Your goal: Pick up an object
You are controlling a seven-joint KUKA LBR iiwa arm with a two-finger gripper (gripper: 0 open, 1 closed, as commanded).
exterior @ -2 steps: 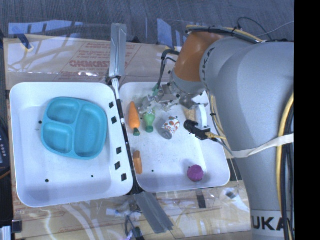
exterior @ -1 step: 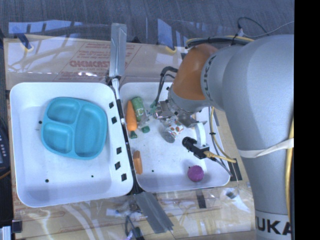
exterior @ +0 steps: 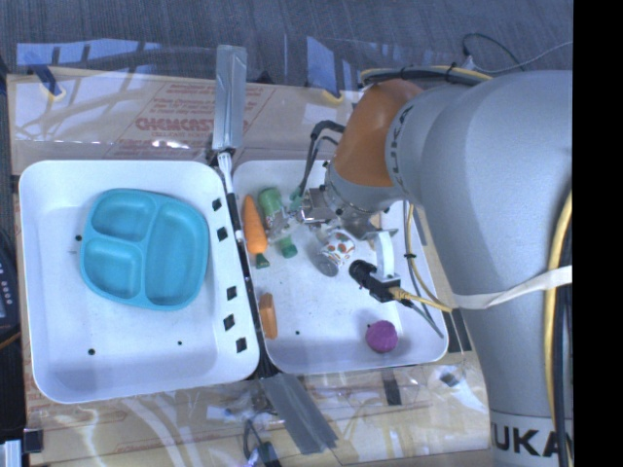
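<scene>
The hand [exterior: 292, 212] reaches down into the far part of the right bin [exterior: 321, 348], below the arm's orange band [exterior: 368, 144], and its tips sit among a cluster of small things; whether it is open, closed or gripping anything cannot be told from here. Just beside it lie a green toy piece [exterior: 270, 202] and a smaller green block [exterior: 288, 249], and to their left a long orange carrot [exterior: 254, 225] lies along the bin's left wall. Near the wrist a small patterned cup [exterior: 335, 254] lies tipped on its side on the white floor. Closer to the near edge, a short orange piece [exterior: 268, 315] rests against the left wall, and a purple ball-like object [exterior: 381, 336] sits well apart toward the near right corner. The grey arm [exterior: 487, 193] covers much of the right side, with a black connector [exterior: 368, 278] and cables hanging from it. The left bin [exterior: 58, 358] holds a blue divided plate [exterior: 146, 248] lying flat. Both bins stand side by side on a bench [exterior: 127, 115] covered with printed cardboard under clear sheeting, and grey carpet [exterior: 195, 3] runs beyond its far edge.
</scene>
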